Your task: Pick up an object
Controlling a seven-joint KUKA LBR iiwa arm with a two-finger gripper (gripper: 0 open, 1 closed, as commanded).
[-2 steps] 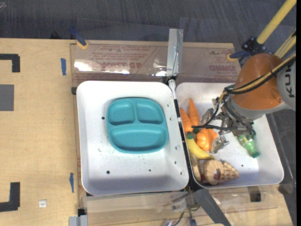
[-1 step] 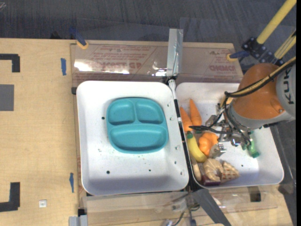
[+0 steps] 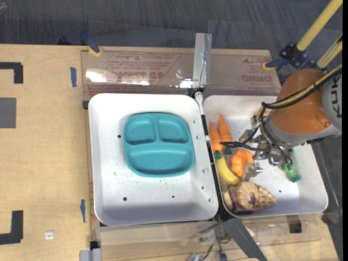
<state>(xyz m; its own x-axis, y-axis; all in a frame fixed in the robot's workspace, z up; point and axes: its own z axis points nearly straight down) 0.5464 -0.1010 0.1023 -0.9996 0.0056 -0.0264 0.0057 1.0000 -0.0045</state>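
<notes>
At nine o'clock in the camera view the left bin (image 3: 103,194) holds a teal divided plate (image 3: 159,144), lying flat and well apart from the work. Across the divider, the right bin (image 3: 310,194) has its toy food heaped against the left wall: two carrots (image 3: 219,132) at eleven o'clock of that bin, a yellow banana (image 3: 227,170) below them, a small orange fruit (image 3: 240,160) touching the banana, and a tan waffle-cone piece (image 3: 253,196) at seven o'clock. The gripper (image 3: 260,157) hangs under the orange wrist band, just right of the orange fruit and above the cone, amid cables; whether it is released or clenched cannot be told from here, and nothing is visibly caught in it. A small green piece (image 3: 292,171) lies at four o'clock of the wrist. Judging by position, the fruit or banana is the likely target; a good grasp would centre over one item alone, clear of the bin wall, since the crowded neighbours could be nudged or pinched together.
</notes>
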